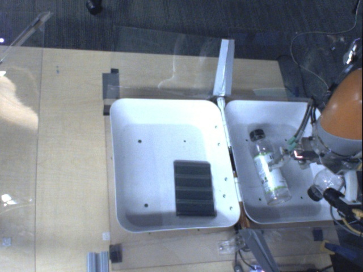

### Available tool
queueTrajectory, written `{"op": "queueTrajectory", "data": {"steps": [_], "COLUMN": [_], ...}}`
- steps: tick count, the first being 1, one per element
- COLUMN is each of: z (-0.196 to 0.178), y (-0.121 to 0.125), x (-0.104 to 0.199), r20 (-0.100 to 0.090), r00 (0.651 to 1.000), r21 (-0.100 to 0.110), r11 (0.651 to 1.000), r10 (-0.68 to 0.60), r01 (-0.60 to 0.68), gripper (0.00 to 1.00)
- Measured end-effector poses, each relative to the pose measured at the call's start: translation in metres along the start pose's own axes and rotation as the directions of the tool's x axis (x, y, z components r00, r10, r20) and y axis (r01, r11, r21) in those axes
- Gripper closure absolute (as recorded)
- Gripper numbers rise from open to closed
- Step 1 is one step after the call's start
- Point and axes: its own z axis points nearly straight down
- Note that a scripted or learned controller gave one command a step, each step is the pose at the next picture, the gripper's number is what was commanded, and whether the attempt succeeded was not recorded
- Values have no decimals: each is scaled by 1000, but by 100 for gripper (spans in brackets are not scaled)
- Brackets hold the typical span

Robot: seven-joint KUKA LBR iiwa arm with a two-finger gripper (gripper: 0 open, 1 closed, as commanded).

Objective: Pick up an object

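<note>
Altogether, two white bins are sitting side by side on the counter [68, 169]: the left bin [130, 152] is holding one dark ribbed block [194, 188] toward its lower right, and the right bin [244, 208] is holding one clear bottle [269, 173] with a black cap, lying lengthwise with its cap toward the upper left. At the right edge of the frame the arm's pincer [295, 153] is hovering just beside the bottle's right side, though how far it is parted I cannot tell.
</note>
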Motion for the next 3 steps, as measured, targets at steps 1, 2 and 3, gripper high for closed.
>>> {"op": "queueTrajectory", "data": {"steps": [1,2,3], "z": [95,83,4], "y": [69,71,81], "x": [0,2,71], "r20": [1,1,0], "r00": [999,999,986], "r21": [-5,-10,-3], "r11": [999,999,986], "r10": [-51,-51,-166], "r01": [51,51,166], "gripper": [0,100,100]}}
